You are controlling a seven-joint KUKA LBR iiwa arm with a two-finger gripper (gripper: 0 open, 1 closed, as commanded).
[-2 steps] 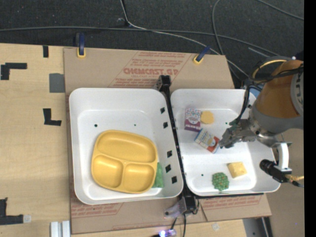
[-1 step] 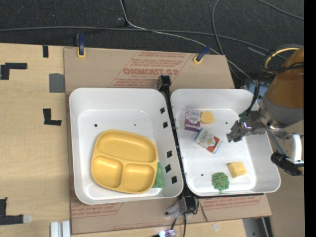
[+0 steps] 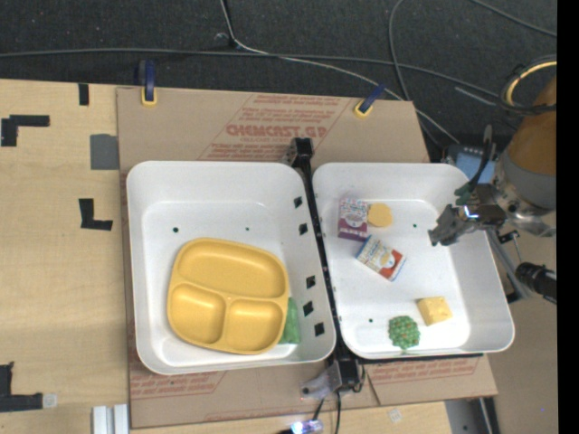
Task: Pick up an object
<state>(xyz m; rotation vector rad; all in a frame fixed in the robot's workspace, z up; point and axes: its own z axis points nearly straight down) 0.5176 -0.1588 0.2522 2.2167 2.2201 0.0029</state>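
Objects in right bin: small carton mid-bin, purple packet and yellow disc behind it, cheese block and green lump near front. Claw above bin's right side, nothing visibly held; finger state can't tell. Left bin has yellow tray.

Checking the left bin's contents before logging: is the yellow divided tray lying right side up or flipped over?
Right side up. The yellow tray lies flat in the left bin with its three hollow compartments facing upward.
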